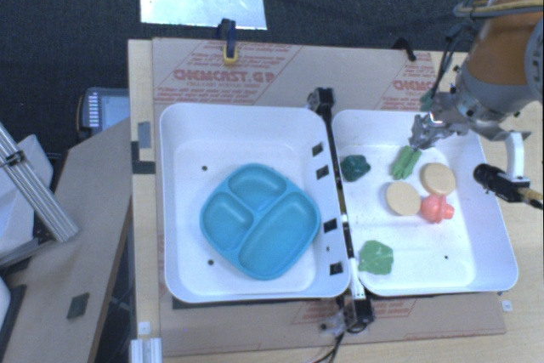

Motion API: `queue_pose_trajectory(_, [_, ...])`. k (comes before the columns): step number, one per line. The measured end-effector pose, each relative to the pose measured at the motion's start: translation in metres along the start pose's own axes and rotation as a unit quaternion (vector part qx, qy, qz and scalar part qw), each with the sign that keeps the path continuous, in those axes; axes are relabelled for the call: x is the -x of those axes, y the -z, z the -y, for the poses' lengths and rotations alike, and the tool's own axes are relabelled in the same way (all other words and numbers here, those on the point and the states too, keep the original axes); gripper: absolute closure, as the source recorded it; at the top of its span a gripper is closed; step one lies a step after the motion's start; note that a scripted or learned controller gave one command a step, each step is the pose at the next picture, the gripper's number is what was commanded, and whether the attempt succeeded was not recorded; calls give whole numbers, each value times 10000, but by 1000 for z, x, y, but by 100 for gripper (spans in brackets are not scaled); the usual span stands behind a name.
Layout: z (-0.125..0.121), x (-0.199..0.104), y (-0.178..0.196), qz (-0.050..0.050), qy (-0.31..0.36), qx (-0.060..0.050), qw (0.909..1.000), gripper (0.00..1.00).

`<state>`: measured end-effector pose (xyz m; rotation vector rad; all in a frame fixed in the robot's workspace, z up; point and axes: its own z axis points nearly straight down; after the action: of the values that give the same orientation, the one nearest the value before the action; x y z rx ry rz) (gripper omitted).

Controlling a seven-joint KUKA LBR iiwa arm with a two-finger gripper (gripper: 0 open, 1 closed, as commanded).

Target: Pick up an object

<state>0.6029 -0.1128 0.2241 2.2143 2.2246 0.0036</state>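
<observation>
In the right-hand bin (489, 272), at its far side, the gripper (422, 134) is seen lowered over the upper end of a light green elongated toy (405, 162). Whether that toy is gripped cannot be told from this angle, and the state of the end effector cannot be judged either. The toy appears to lie on the bin floor, so the pick is judged not yet completed; a secure closure and a lift are what remain, as far as can be assessed.

Five other items are noted in the same bin: a dark green piece (354, 167) near the divider, two tan discs (439, 178) (403, 199) just beside each other, a pink piece (435, 208) touching or nearly touching them, and a bright green piece (376, 258) toward the near side. A blue divided plate (260, 221) is recorded in the left-hand bin (183, 140).

Red lettering is printed on the board (280, 68) beneath the bins; "CHEMCAST" is read at the far left, and a similar mark at the far right is partly covered.
</observation>
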Motion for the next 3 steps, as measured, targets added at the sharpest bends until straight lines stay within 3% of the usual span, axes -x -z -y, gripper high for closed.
queue_pose_trajectory(1, [0,-50,-7,-2,10,-7,10000,100])
queue_pose_trajectory(3, [-30,-149,-2,-7,8,-1,10000,100])
